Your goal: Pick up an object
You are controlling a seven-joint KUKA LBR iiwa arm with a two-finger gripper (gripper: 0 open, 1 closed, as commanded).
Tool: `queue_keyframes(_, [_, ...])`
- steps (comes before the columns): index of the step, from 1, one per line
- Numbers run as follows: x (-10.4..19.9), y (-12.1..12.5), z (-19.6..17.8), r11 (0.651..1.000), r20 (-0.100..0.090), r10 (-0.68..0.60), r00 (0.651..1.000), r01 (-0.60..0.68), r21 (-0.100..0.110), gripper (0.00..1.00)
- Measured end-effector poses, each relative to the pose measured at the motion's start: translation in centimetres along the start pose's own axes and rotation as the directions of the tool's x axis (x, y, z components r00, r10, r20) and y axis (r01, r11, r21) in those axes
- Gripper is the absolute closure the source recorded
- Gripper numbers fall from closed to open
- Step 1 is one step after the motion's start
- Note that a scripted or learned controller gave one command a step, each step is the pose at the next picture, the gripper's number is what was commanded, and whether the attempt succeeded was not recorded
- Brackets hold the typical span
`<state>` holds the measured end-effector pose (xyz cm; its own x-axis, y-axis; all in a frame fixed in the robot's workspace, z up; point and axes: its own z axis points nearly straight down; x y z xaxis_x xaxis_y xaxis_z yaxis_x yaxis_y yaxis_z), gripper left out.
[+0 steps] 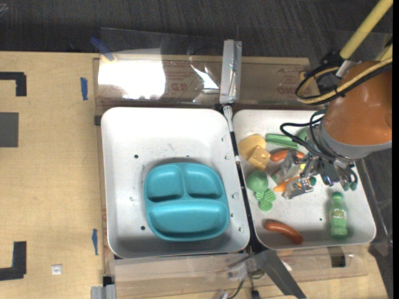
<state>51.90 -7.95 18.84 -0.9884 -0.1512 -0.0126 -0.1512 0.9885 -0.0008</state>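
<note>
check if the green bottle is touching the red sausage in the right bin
Apart. The camera view shows the green bottle standing off to the right of the red sausage, with a clear strip of bare white floor of the right bin between them.

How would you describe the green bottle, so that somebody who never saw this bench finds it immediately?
Start at the right white bin, the one crowded with small toys. Go to its right side, toward the near edge: the green bottle lies there alone on bare white floor. Unlike the red sausage to its left, it is green, with a pale label around its middle.
</note>
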Motion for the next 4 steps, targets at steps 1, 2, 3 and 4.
queue_keyframes(1, [-1.1,4.7,-6.6,0.969,-0.003,0.245,0.969,-0.245,0.001,1.0])
queue_keyframes(2, [2.5,8.5,-7.0,0.977,-0.009,0.212,0.977,-0.212,0.001,1.0])
queue_keyframes(3, [-6.0,7.5,-6.0,0.999,-0.006,0.032,0.999,-0.032,-0.001,1.0])
queue_keyframes(4, [-10.1,9.8,-4.9,1.0,-0.007,-0.001,1.0,0.001,-0.002,1.0])
